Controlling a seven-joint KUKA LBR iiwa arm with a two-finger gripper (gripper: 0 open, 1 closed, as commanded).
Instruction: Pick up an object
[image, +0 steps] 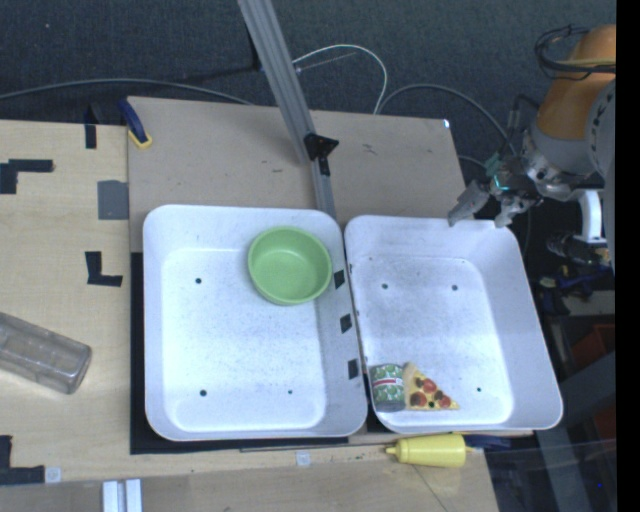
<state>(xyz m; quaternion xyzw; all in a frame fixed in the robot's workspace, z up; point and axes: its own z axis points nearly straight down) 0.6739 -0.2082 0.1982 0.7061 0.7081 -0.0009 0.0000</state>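
Where speckled, a round green bowl (289, 265)

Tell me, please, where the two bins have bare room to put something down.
Left white bin: floor free below and left of the round green bowl. Right white bin: free except its near-left corner, crowded by the small can and pizza-slice toy.

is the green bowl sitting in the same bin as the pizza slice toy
No, the green bowl sits in the left bin, while the pizza slice toy lies in the right bin.
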